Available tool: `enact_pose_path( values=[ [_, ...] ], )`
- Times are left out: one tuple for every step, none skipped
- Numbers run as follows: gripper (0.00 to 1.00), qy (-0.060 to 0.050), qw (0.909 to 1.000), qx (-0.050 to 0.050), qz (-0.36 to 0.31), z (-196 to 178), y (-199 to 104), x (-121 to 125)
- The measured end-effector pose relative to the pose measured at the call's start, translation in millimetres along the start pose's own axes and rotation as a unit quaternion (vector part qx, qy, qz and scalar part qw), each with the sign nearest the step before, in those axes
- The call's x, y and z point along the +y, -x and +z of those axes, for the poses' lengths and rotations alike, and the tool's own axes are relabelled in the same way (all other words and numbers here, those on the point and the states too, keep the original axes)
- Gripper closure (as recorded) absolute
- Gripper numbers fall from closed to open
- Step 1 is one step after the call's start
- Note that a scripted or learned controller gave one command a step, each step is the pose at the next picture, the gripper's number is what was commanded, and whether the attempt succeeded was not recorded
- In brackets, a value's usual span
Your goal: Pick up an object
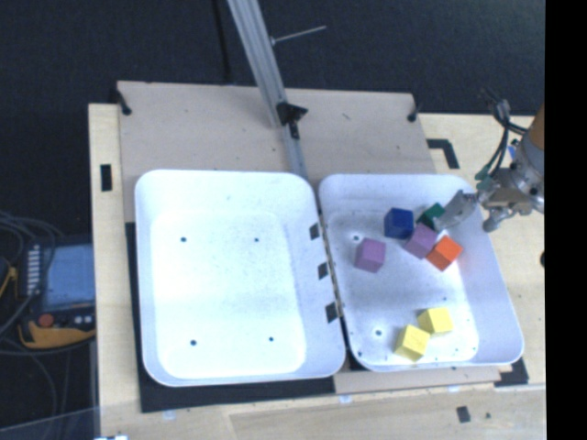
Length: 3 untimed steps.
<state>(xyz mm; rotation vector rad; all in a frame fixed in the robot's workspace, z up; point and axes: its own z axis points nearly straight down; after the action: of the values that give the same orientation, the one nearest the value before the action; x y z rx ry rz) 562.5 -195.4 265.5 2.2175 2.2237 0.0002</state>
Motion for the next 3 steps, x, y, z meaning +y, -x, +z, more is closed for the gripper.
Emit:
enact_pose_path(
  values=[
    [0.0,0.0,1.0,0.0,0.0,0.0,-0.1,0.1],
    [0.0,-0.003,1.0,0.0,0.001,57.2,-7.0,-6.1],
    [0.0,-0.002,1.0,0.0,0.002,101.2,-7.3,-1.4]
  ],
)
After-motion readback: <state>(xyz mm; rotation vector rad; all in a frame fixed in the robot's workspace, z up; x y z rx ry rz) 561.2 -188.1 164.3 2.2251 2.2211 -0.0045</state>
